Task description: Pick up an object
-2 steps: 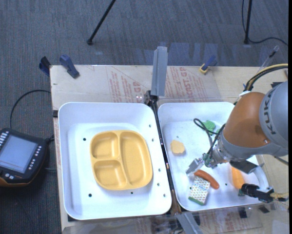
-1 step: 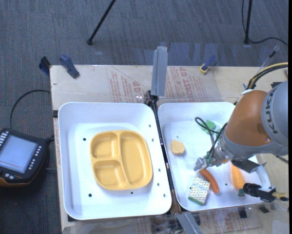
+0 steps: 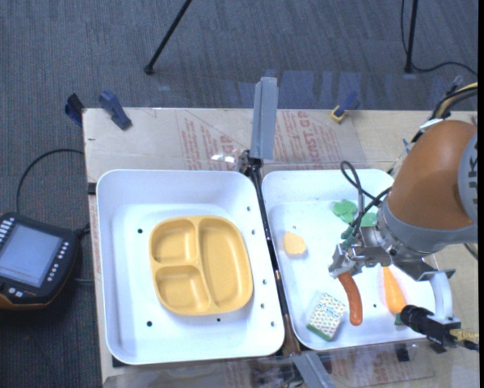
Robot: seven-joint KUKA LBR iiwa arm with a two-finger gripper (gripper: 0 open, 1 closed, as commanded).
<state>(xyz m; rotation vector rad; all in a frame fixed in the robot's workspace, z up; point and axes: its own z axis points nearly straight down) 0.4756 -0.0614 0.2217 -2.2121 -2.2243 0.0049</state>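
Arm over right bin, fingers low above the sausage.

Left bin (image 3: 120, 217): yellow tray (image 3: 201, 263), three compartments. Right bin (image 3: 306, 186): yellow slice (image 3: 294, 243) near its left wall; packet (image 3: 326, 315) at front; red sausage (image 3: 353, 297) just right of the packet, its top end at the fingers (image 3: 346, 263). Cannot tell how far open they are or whether they grip it. Green piece (image 3: 345, 210) behind; carrot (image 3: 394, 291) right of sausage.
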